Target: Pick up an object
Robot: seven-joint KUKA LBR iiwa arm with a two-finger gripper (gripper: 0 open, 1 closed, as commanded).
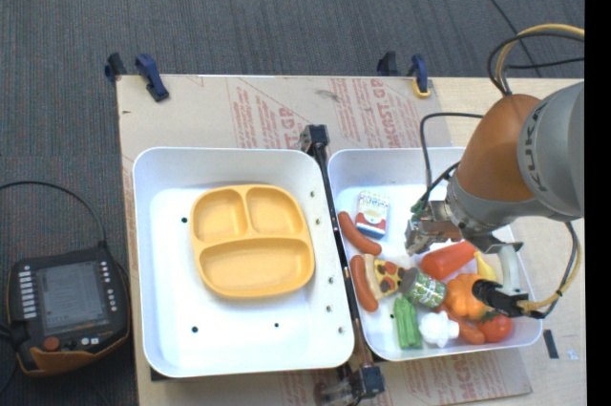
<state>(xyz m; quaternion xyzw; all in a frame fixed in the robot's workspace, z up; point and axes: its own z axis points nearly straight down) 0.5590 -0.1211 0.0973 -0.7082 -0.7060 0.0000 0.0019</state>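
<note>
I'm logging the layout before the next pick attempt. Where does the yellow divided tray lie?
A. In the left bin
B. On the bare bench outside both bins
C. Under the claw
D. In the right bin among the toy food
A: the yellow divided tray lies flat in the left bin, apart from the toy food, which is piled in the right bin where the claw hangs.

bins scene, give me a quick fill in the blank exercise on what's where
1. The yellow tray lies in the ____ bin.
2. The tray has ____ compartments.
3. The toy food, such as the pizza slice and the broccoli, sits in the ____ bin.
4. The gripper hangs over the ____ bin.

Missing words: left; three; right; right
</note>
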